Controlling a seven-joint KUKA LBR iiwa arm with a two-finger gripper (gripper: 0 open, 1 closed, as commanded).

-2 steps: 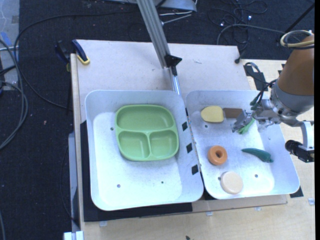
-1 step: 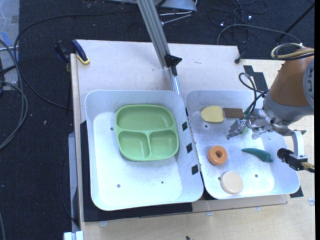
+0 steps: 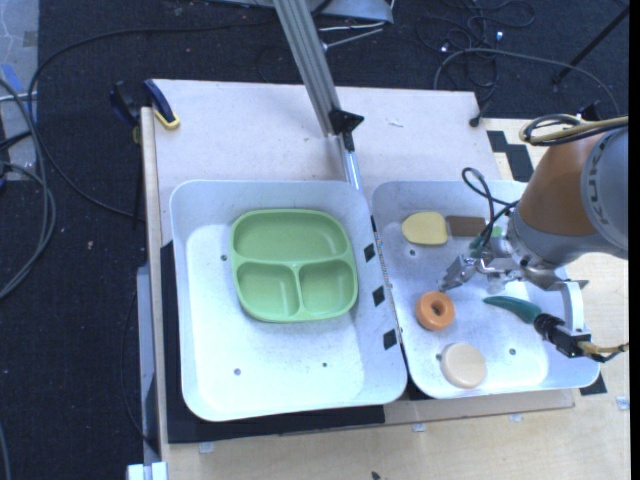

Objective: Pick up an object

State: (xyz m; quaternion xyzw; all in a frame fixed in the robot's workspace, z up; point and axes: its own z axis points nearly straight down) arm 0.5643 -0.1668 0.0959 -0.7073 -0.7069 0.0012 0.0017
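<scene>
While the end effector (image 3: 470, 268) hangs low inside the right bin (image 3: 400, 368), just above and to the right of the orange ring-shaped doughnut toy (image 3: 435, 311), nothing can be seen between its fingers, and the view is too cluttered with metal parts to tell whether they are spread or closed. The main risk, as I judge it, is a miss: the tool sits beside the doughnut rather than over it, so a closing motion from this spot could pinch air or nudge the ring sideways toward the bin's left wall. A flat ring lying on the bin floor also offers little to grip, and the tips could scrape the floor or skid across the toy. The teal green piece (image 3: 513, 307) lies close under the wrist near the bin's right edge, and a descent could press or drag it. A loose black cable (image 3: 478, 188) loops off the arm near the bin's back edge and might snag. As for contents, the right bin holds the doughnut near its middle, a pale round bun-like item (image 3: 464, 364) toward its front edge, a yellow rounded piece (image 3: 424, 229) near its back edge with a brown flat object (image 3: 464, 226) just beside it, and the teal piece. The left bin (image 3: 200, 368) carries a light green divided plate (image 3: 295, 264) with three compartments, nothing showing in any of them, set toward the bin's back right.
</scene>
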